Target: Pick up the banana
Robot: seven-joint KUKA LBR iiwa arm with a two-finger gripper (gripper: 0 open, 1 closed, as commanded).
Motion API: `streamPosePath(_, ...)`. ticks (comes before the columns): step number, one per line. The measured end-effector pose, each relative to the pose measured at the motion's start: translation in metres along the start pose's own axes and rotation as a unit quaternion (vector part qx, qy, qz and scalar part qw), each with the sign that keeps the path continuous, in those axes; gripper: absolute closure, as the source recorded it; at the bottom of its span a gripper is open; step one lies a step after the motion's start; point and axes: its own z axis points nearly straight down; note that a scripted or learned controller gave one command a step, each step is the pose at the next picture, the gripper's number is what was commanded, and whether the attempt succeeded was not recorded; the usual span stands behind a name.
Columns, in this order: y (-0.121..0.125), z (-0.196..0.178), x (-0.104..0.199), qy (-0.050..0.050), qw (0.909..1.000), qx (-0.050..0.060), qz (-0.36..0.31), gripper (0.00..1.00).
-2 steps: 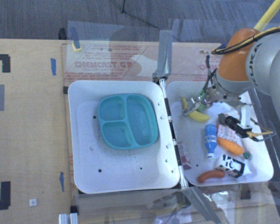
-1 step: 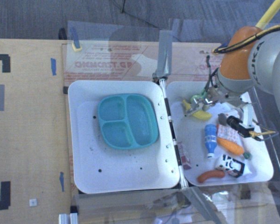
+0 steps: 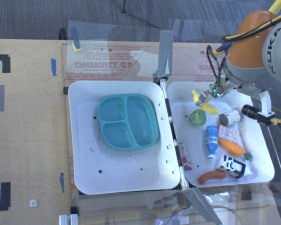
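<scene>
I see a smooth, glossy plastic banana (image 3: 207,106), a matt teal plastic tray (image 3: 129,121), white plastic bins (image 3: 84,172) and a pale wood-look bench (image 3: 28,125).

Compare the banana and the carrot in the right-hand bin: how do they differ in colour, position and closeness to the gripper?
The banana is yellow; the carrot is orange with a green tip. The banana lies near the bin's far side, the carrot lower down, toward its middle. The gripper is right at the banana, while the carrot lies well apart from it. Both are long toy foods lying flat.
</scene>
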Motion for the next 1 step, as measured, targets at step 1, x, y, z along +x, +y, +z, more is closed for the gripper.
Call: streamPosePath(1,-0.0134,0.0178,-0.0582,0.001,0.9988,0.002,-0.049,1.0)
